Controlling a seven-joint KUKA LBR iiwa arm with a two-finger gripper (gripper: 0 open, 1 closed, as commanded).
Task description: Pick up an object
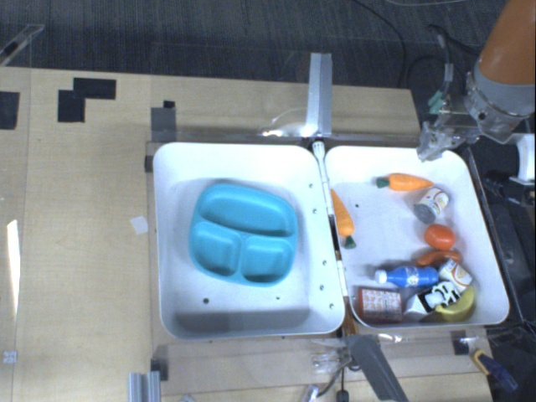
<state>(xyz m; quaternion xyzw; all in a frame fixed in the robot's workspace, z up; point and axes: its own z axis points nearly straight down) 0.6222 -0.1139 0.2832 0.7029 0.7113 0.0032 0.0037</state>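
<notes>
Hanging at the upper right of the frame, the arm (509, 36) carried its gripper (435, 141) over the top rim of the right bin (481, 203); whether the jaws were spread or pressed together could not be told. The left bin (167, 224) held a blue tray (244, 231), stiff and broad, probably awkward to pinch except at its rim. In the right bin a carrot (405, 182) lay nearest the gripper, likely light, firm and slim enough to grasp across its middle. Another carrot (341, 214) rested against the divider. A blue bottle (409, 276) lay lower, probably smooth and prone to roll. Beside it sat a small can (430, 203) and a tomato (440, 236). The bench (75, 249) was pale wood, with dark floor and cables above.
</notes>
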